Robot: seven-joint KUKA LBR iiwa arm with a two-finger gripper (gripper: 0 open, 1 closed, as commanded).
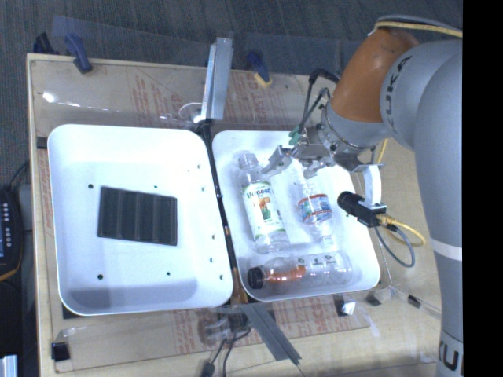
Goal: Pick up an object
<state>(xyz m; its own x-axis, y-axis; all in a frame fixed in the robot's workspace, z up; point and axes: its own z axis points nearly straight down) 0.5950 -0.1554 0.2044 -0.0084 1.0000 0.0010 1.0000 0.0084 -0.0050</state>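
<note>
Three clear plastic bottles lie in the right bin (361,251). One with a green and white label (262,207) lies lengthwise at the left. One with a red and blue label (315,210) lies to its right. A third with a dark cap and orange contents (299,272) lies across the near side. My gripper (293,162) hangs over the far part of this bin, just above the top ends of the two upright-lying bottles. Its fingers (277,159) are spread open with nothing held between them.
The left bin (71,163) holds a dark ribbed rectangular block (137,216). A metal post (216,81) stands at the far side between the bins. A black connector and yellow cable (377,214) hang off the wrist over the right bin's right rim.
</note>
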